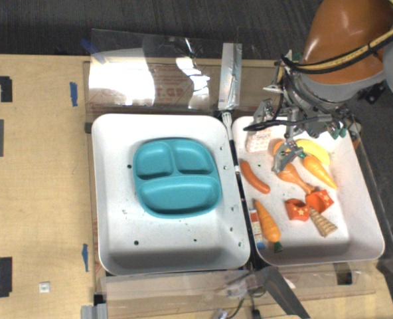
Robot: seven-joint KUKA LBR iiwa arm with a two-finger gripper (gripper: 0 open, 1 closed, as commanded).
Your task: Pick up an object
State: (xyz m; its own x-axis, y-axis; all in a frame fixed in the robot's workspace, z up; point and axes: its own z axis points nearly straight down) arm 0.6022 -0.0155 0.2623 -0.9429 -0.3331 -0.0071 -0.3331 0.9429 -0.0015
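Two shallow white bins are set side by side on the desk (pixel 37 178). The left bin (pixel 110 231), well to the left of the hand, holds one teal divided plate (pixel 176 177) with three compartments, lying flat near the bin's middle.

The right bin (pixel 362 238) holds the toy food, and the hand (pixel 288 157) is lowered into its upper half. Just left of and below the hand, one reddish sausage (pixel 255 177) is laid at a slant. Further below it, near the bin's left wall, one orange carrot (pixel 268 224) with a small green tip is seen. Directly under the hand, one orange drumstick-like piece (pixel 296 175) is found; contact with the fingers seems likely, but it cannot be told. To the right of the hand, one yellow banana-like piece (pixel 314 150) and one orange cone-shaped piece (pixel 319 171) are lying close together. Below and right of the hand, one red piece (pixel 309 205) is seen, touched by one tan ribbed cone (pixel 324 226). A pale card-like item (pixel 257 140) is lying just left of the hand.

Whether the hand is spread wide or narrow cannot be told; nothing is seen lifted.
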